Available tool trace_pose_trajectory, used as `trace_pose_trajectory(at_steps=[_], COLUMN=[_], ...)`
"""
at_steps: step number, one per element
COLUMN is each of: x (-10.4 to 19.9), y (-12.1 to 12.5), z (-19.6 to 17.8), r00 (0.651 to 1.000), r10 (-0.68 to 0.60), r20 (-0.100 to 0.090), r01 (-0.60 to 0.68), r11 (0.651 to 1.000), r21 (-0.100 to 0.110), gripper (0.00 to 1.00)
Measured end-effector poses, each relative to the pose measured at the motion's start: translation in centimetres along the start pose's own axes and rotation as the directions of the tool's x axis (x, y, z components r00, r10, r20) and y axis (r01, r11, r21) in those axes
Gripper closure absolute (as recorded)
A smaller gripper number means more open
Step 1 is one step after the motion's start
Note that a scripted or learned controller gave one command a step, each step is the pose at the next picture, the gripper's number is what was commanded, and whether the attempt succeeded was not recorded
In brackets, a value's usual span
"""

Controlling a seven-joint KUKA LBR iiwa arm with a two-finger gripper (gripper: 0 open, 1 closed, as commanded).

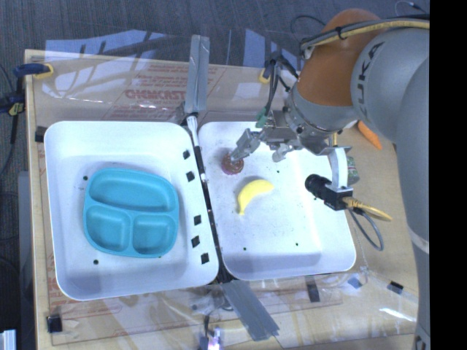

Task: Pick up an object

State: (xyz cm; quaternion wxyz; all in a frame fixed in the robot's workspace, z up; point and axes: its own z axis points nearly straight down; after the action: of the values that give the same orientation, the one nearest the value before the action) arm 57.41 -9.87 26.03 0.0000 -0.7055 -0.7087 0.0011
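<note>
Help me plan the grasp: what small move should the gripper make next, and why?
Probably lower straight down: the two-finger gripper hangs directly over the small round reddish-brown object in the right white bin, with the yellow plastic banana lying apart, nearer the camera.

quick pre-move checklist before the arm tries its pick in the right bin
1. Target in the gripper's line: ok. The gripper sits right over a small reddish-brown round object near the right bin's upper left.
2. Object actually between the gripper's fingers: cannot tell, the gripper covers its top.
3. Neighbour clearance: ok. The yellow banana lies apart from the round object, lower and to the right.
4. Room from the divider: not ok. The target lies close to the wall between the bins.
5. Left bin out of the way: ok. The blue divided plate rests there, away from the arm.
</note>
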Motion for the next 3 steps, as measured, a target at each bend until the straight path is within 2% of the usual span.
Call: trace_pose_trajectory(at_steps=[1, 2, 3], x=[-1.1, -0.9, -1.4], y=[8.2, 3.6, 8.4], z=[15.4, 15.4, 16.4], r00=[0.989, 0.993, 0.994], r10=[0.148, 0.119, 0.107], r20=[0.001, 0.006, 0.008], r01=[-0.148, -0.118, -0.107], r11=[0.989, 0.992, 0.994], r21=[0.003, -0.034, -0.006], gripper=[0.0, 0.0, 0.0])
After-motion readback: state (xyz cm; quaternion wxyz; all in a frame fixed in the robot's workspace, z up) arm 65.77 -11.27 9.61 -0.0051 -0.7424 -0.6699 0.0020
